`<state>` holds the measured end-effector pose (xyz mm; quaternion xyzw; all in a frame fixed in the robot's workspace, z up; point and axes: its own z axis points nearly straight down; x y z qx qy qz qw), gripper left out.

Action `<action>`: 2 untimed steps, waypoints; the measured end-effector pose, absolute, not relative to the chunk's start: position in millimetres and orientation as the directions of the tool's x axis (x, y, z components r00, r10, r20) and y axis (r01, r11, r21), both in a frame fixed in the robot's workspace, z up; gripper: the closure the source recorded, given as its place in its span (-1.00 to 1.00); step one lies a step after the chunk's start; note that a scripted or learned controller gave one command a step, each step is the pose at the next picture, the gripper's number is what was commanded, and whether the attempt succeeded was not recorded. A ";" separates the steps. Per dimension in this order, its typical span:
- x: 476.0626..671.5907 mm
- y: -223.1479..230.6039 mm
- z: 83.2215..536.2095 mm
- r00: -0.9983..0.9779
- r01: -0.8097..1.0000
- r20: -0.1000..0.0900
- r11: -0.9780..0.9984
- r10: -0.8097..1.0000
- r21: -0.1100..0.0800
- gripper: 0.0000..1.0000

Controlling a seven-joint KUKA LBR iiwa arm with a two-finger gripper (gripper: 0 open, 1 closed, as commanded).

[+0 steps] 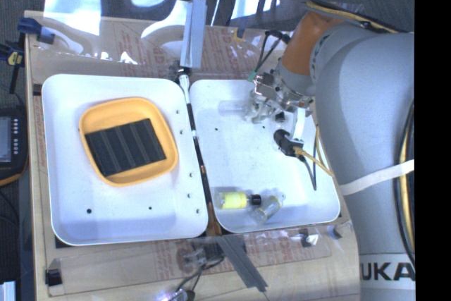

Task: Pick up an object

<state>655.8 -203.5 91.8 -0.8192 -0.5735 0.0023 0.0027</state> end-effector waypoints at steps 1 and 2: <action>655.8 -202.9 92.1 0.476 0.879 -0.001 -0.476 0.879 -0.006 1.00; 656.6 -201.4 125.4 0.658 0.753 0.000 -0.658 0.753 -0.003 1.00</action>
